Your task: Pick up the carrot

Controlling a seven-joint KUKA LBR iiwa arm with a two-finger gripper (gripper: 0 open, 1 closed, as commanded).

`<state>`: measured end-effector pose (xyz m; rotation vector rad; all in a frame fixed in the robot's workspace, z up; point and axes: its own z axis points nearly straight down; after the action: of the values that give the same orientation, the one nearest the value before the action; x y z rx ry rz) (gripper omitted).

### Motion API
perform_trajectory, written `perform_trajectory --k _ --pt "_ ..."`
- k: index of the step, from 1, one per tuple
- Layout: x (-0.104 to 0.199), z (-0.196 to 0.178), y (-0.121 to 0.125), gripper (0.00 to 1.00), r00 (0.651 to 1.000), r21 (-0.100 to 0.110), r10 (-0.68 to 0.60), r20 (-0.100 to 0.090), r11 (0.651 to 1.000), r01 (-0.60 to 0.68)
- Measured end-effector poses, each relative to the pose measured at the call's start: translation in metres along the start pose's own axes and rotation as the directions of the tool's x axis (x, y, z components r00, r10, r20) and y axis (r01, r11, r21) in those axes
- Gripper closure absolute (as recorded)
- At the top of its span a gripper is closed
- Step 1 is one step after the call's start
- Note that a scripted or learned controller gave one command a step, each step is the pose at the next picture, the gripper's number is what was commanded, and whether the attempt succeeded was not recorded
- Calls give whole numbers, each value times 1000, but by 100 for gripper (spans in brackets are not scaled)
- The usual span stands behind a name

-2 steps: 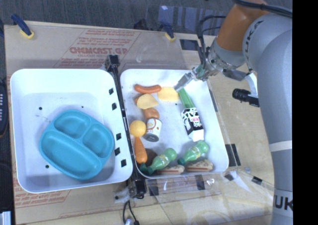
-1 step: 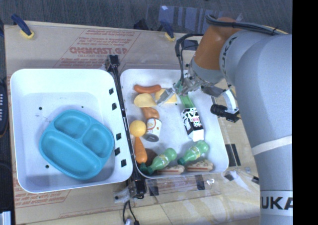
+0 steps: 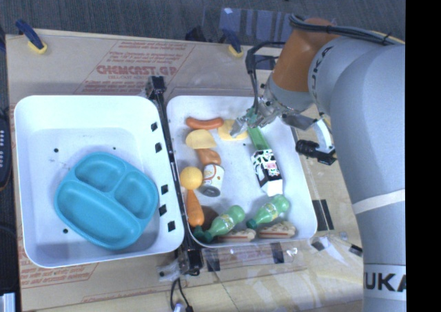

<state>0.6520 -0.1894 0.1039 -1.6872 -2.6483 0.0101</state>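
Note:
The carrot (image 3: pixel 195 209) is a short orange cone lying along the left wall of the right bin (image 3: pixel 303 186), near its front, with its tip pointing toward the front edge. A yellow ball (image 3: pixel 191 178) sits just behind it and a dark item touches its right side. My gripper (image 3: pixel 248 124) hangs low over the back of the same bin, far from the carrot. It hovers beside a yellow piece (image 3: pixel 229 133) and a green piece (image 3: pixel 258 138). Nothing can be made out in its grasp.
The right bin also holds a sausage (image 3: pixel 204 123), a small can (image 3: pixel 212 180), a cow-patterned carton (image 3: pixel 267 168) and two green bottles (image 3: pixel 228 220) (image 3: pixel 269 212). A blue divided plate (image 3: pixel 107 198) lies in the left bin (image 3: pixel 27 125). The arm's bulk covers the right side.

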Motion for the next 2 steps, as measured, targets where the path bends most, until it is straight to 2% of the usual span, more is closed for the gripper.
perform_trajectory --k 1,2 --pt "77 13 -51 100 972 -1 -236 -6 972 236" --pt "118 13 -40 100 999 5 31 -9 1000 -31"
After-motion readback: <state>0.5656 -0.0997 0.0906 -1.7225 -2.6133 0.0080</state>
